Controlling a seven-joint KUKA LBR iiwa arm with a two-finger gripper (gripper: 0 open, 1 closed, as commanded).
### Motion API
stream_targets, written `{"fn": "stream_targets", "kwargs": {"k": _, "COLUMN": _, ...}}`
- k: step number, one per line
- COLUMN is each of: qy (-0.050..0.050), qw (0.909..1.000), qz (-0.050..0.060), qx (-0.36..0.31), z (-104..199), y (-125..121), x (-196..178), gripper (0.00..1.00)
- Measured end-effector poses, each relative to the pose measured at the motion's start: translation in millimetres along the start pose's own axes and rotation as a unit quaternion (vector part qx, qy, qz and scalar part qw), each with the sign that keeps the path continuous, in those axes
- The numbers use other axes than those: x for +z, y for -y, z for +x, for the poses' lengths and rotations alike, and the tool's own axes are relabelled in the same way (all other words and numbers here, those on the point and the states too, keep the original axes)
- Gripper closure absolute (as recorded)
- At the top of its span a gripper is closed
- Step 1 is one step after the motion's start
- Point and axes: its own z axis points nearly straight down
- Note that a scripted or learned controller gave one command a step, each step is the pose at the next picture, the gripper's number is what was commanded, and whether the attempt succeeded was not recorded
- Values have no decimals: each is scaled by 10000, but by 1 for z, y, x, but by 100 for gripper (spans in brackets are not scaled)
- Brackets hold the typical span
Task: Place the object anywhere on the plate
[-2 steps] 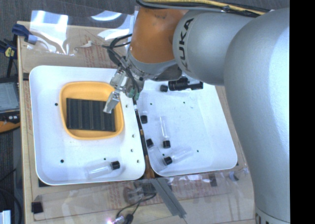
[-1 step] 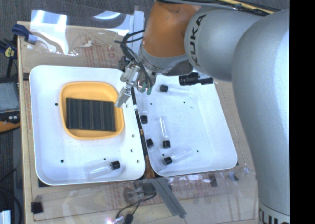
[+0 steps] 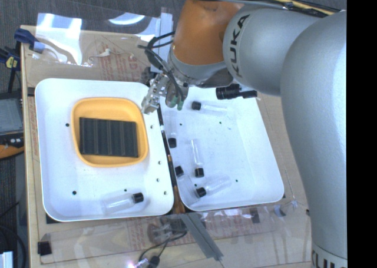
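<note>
your gripper (image 3: 160,97) hangs over the divide between the bins, its state i cannot tell, while a vial (image 3: 121,201) lies near the yellow plate (image 3: 109,109), so you risk dropping short.

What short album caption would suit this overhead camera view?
KUKA arm poises its pincer between two white bins, near a yellow plate and scattered clear vials.

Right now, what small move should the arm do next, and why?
Probably lower the gripper toward a vial in the right bin. The gripper hangs over the ridge between the bins with no vial seen between its fingers, and the yellow plate in the left bin carries only a dark ribbed insert, so a pick seems to come first.
</note>
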Motion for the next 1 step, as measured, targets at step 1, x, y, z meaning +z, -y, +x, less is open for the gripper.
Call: {"fn": "stream_targets", "kwargs": {"k": 1, "qy": -40, "qw": 9989, "qz": 9, "qx": -459, "z": 21, "y": 29, "x": 12, "gripper": 100}}
